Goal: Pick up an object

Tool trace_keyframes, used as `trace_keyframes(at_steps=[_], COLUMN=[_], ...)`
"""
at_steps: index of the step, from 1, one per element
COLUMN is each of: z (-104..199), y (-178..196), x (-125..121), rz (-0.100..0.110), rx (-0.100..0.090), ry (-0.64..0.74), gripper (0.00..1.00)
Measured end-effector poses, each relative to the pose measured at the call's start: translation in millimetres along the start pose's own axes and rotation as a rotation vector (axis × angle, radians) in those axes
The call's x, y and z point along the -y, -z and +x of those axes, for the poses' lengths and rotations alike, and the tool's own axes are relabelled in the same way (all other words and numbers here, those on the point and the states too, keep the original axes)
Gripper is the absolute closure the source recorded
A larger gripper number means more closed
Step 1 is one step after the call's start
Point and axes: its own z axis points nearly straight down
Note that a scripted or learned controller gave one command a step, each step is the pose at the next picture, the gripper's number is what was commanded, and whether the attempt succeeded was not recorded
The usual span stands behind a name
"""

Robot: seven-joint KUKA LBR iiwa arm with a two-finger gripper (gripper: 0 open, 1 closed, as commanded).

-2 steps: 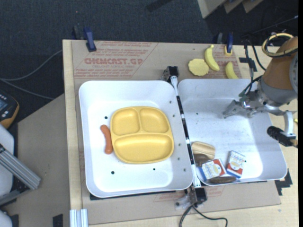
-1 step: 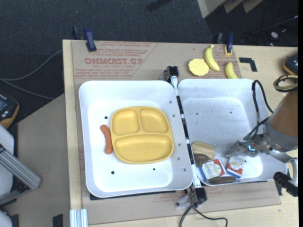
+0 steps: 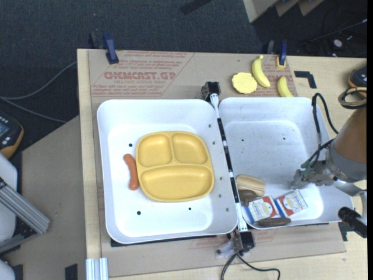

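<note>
The right bin holds its objects along the front edge: a tan bread-like piece, two small red, white and blue cartons, and a dark brown piece. My gripper hangs low at the right side of this bin, just above and behind the right carton, at the end of the grey arm with its orange band. Nothing visibly sits in the gripper. The left bin carries a yellow divided plate with an orange-red sausage lying beside its left edge.
On the bench behind the right bin lie two toy bananas and a round yellow piece. A black clip and a seam strip sit between the bins. Cables trail at the right rim.
</note>
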Motion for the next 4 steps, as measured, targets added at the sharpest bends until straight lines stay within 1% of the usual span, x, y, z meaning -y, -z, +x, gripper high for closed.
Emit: trace_keyframes(at_steps=[1, 2, 3, 4], z=[0.2, 45.5, -31.7, -29.4], y=[-0.7, -10.8, -7.2, -9.7], x=[0.2, -67.9, -156.7, -100.8], rz=[0.001, -0.003, 0.003, 0.003], rx=[-0.001, -0.001, -0.014, -0.011], ry=[0.0, 0.009, 0.004, 0.005], gripper=[0.0, 0.0, 0.0, 0.0])
